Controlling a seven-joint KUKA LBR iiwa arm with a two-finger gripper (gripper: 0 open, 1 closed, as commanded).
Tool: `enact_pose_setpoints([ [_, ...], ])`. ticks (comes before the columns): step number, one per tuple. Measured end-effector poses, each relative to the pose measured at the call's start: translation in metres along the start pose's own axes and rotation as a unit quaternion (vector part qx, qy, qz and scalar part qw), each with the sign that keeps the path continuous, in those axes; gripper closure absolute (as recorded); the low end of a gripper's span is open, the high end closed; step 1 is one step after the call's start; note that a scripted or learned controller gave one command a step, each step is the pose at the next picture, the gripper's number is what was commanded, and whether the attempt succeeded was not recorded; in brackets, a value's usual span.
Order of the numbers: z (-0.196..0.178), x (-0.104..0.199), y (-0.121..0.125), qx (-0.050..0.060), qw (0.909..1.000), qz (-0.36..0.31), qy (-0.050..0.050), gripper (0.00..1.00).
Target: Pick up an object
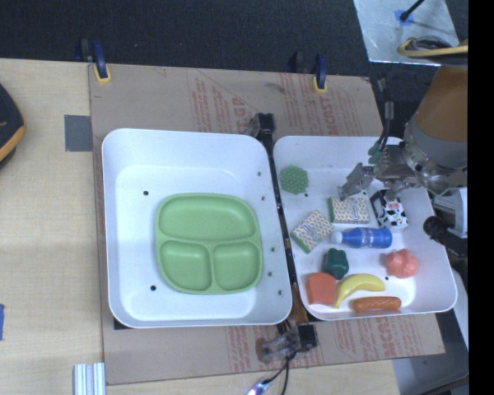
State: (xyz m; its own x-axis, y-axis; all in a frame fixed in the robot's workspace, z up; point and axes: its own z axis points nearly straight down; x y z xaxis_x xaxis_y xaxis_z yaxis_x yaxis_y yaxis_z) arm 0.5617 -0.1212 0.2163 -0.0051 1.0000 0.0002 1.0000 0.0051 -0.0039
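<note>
- We see the end effector (361,181) low over the right bin (445,303), just above a patterned packet (350,211); we cannot tell its state.
- Nearby lie a blue bottle (366,238), a cow toy (391,212) and a banana (360,286) (all loose).
- The left bin (123,171) holds a green divided plate (207,242).
</note>
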Motion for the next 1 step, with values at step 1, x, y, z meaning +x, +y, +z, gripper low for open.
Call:
enact_pose_setpoints([
  [1, 0.1216, -0.0123, -0.0231, -0.002, 1.0, 0.0, -0.001, 0.0],
])
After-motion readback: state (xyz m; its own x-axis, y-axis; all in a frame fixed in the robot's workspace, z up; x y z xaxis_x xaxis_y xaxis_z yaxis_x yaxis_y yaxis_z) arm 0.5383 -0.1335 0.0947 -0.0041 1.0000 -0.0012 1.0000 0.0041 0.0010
